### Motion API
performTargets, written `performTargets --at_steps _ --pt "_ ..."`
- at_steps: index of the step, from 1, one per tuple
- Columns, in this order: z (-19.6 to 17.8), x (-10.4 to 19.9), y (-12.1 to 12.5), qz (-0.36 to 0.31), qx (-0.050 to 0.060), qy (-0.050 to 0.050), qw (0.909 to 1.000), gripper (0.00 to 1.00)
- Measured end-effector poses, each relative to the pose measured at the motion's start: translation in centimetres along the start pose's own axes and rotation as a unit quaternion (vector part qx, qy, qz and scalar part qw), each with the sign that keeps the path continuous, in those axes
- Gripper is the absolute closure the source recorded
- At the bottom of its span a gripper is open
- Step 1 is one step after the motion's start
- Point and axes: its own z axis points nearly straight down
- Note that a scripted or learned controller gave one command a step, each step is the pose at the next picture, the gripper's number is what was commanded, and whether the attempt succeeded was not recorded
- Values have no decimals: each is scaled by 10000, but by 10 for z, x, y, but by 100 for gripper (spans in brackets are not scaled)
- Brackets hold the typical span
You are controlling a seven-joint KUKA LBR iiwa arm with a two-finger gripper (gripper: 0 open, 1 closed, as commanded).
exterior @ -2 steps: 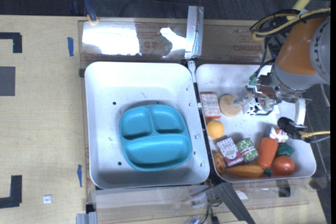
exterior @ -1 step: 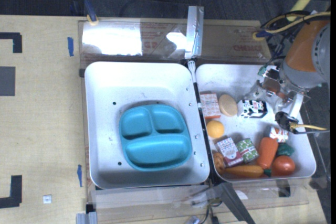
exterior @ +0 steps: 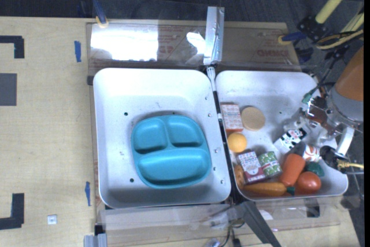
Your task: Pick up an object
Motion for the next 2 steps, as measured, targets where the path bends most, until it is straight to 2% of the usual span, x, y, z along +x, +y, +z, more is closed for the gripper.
performTargets --at_steps 1,2 --pt "28 54 37 1273 -69 -63 9918 0" --pt "28 62 82 362 -17 -29 9993 0"
